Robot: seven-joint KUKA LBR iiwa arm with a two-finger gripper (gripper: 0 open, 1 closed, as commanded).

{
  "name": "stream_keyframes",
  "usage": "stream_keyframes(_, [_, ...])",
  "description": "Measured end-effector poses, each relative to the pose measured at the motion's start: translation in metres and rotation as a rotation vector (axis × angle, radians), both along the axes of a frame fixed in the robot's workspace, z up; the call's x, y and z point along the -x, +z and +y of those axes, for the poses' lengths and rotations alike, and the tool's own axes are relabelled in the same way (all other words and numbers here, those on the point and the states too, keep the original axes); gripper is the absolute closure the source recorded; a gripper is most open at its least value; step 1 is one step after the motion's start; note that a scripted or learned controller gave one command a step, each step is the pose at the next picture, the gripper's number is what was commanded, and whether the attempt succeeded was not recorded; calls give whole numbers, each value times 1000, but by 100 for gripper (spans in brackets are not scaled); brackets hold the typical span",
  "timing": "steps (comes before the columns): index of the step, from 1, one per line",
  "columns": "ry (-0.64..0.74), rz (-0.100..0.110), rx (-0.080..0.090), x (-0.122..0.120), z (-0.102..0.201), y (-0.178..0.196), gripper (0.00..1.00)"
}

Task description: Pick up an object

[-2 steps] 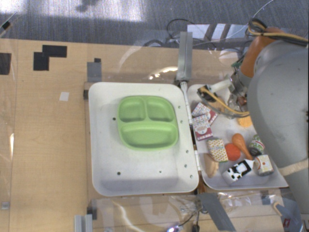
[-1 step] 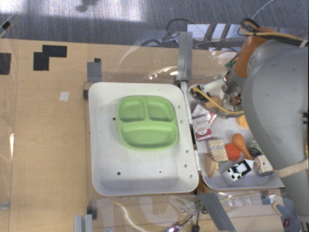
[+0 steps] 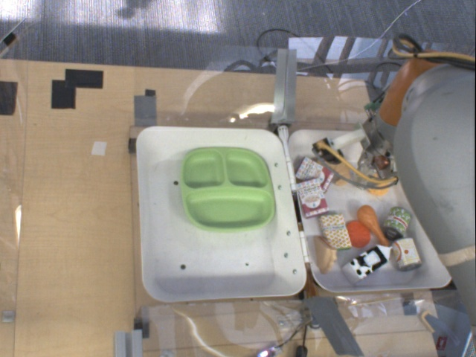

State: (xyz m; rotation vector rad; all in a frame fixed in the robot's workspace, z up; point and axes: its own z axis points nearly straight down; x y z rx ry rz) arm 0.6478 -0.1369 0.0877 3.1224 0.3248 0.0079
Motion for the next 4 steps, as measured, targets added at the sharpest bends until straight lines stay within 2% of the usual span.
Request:
stream_keyframes(1, [29, -2, -3, -12, 49, 0, 100])
stream_keyframes(3, [-2, -2, -5, -17, 49, 0, 100])
stream_keyframes(4, [156, -1, 1, 24, 15, 1, 100])
